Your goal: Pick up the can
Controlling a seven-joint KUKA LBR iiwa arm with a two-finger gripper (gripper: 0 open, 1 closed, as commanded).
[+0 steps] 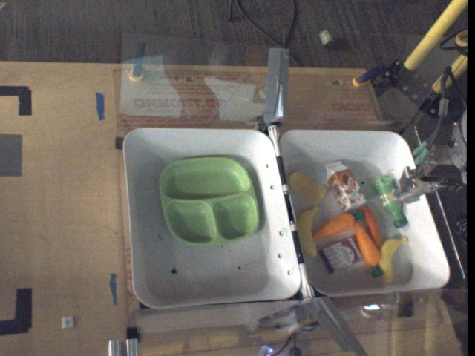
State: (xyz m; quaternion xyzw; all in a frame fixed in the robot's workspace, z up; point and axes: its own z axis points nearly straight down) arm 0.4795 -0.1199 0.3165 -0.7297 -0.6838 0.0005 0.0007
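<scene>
The can [341, 256], with a purple and white label, lies on its side near the front of the right bin [430, 269]. Two orange carrots [336, 225] rest just behind it and a yellow banana [388, 254] lies to its right. My gripper [407, 185] hangs over the bin's right side, next to a green bottle [389, 199]. It is well up and to the right of the can, apart from it.
The right bin also holds a small orange and white carton [344, 185], a pale yellow piece [306, 187] and another yellow fruit [306, 232]. In the left bin [141, 221] sits a green divided plate [211, 199]. A metal divider [276, 87] runs between the bins.
</scene>
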